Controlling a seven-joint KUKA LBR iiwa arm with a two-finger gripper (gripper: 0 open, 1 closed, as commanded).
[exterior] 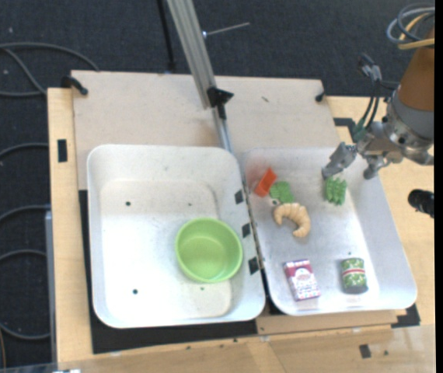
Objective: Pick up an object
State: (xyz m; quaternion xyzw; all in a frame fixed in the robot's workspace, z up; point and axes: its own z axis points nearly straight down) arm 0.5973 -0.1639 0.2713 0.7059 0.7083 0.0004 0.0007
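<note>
The gripper (351, 164) hangs at the upper right of the right bin (388, 231), its two fingers (336, 162) spread apart with nothing between them. A green ridged block (334, 189) lies in that bin just below the nearer fingertip; whether they touch is unclear. Further toward the bin's left wall sit a croissant (294, 217), a small green piece (281, 192) and an orange piece (266, 182). Along the bin's lower edge stand a red carton (301, 279) and a green can (353, 275). The left bin (128, 208) holds a green bowl (208, 250)
</note>
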